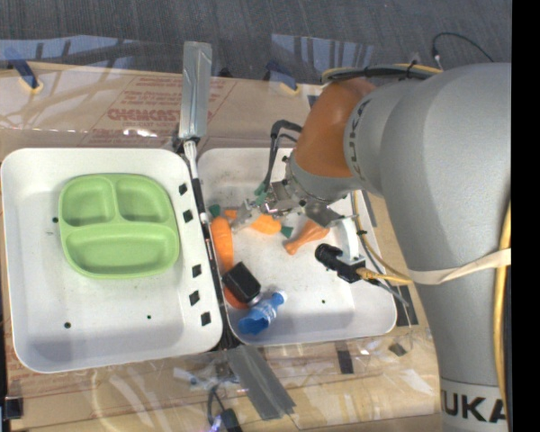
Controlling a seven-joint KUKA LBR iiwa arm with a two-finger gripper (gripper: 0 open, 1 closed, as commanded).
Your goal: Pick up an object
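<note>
Bench: two white bins (36, 331) side by side.
Carrots: orange pieces (268, 226) in the right bin, just under my gripper (283, 207).
Grip: cannot tell.
Near corner: black block (241, 282), blue bottle (257, 313).
Left bin: green tray (117, 225).

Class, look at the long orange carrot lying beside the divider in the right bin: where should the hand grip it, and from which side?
Probably the carrot's upper half, coming from above, fingers across its width: a black block rests against its lower end.
</note>
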